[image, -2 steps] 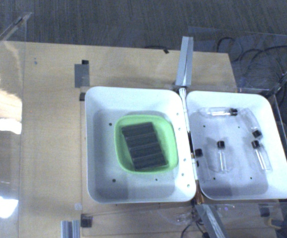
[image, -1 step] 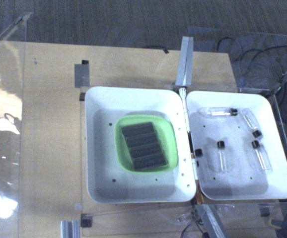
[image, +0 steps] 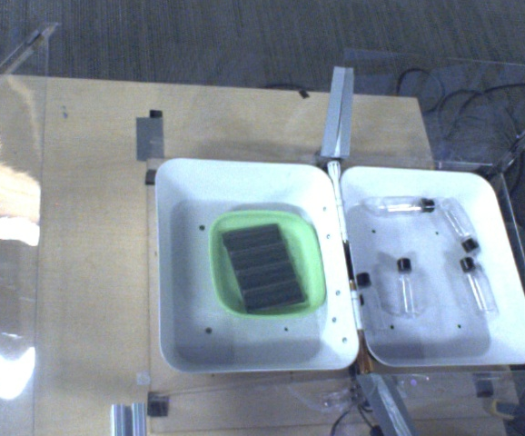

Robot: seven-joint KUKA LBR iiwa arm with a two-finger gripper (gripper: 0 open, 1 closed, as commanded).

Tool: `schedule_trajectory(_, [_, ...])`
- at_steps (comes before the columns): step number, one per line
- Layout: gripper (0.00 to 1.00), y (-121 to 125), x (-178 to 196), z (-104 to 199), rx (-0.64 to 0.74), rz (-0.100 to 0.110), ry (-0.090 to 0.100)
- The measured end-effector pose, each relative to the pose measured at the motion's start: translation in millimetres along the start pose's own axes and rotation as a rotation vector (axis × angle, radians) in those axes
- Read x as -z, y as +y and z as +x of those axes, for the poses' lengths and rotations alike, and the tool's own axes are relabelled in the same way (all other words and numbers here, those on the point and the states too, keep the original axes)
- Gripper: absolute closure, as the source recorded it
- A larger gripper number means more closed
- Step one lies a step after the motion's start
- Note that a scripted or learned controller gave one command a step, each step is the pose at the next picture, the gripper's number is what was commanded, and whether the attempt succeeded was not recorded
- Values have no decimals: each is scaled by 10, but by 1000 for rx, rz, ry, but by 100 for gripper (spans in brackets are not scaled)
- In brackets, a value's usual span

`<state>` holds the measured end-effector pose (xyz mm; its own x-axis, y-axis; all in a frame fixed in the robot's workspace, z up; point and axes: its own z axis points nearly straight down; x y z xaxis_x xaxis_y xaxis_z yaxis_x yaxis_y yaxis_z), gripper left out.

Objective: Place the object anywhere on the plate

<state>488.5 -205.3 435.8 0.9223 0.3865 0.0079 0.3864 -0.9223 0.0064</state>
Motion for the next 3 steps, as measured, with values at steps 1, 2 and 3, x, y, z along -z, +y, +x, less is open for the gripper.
schedule_trajectory(1, [0, 0, 0, 0, 0, 0, 0])
schedule_trajectory(2, [0, 2, 4, -2, -122, -2, 0])
schedule_trajectory(3, [0, 3, 4, -1, -188, -2, 0])
